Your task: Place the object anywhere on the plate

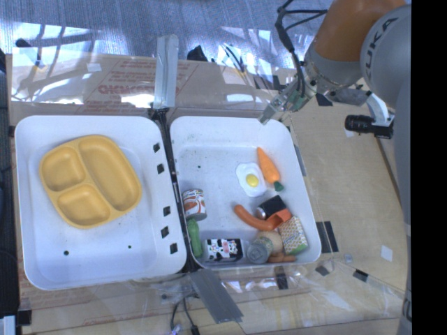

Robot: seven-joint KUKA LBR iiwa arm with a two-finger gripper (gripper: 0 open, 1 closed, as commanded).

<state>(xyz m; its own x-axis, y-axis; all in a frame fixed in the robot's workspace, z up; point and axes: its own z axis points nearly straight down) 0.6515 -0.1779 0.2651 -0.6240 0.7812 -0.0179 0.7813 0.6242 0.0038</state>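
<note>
From my feed, the yellow plate (89,180) lay in the left bin (35,257), its three compartments bare. The toys were crowded in the right bin (209,135): a carrot (267,166) just beside a fried egg (251,180), a sausage (254,219) below them, a small can (193,204) near the left wall, a green piece (194,238) beneath it, and a milk carton (223,249) along the front edge. The gripper (279,107) hung over that bin's far right corner, above the rim, with nothing between its fingers. I could not tell how the jaws stood
</note>
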